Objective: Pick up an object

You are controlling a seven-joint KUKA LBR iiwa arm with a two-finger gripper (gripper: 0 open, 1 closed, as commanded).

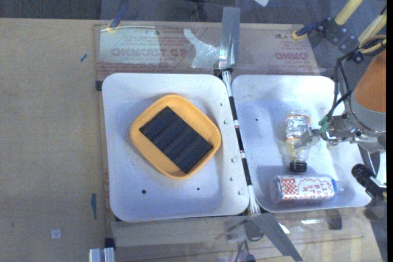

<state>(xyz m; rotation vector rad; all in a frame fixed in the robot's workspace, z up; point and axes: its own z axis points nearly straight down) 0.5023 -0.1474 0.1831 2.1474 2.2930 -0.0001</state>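
We find the bottle [296, 139] lying in the right bin [270, 92], far of the red-patterned tube [305, 188]. The gripper [327, 132] sits beside it; jaw state cannot be told. A yellow dish [175, 135] occupies the left bin [123, 95].

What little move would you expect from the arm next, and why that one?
Probably a short slide further in over the right bin, toward the clear plastic bottle. The pincer sits at that bottle's right side, nearer to it than to the red-patterned tube lying at the bin's front, and nothing shows held yet.
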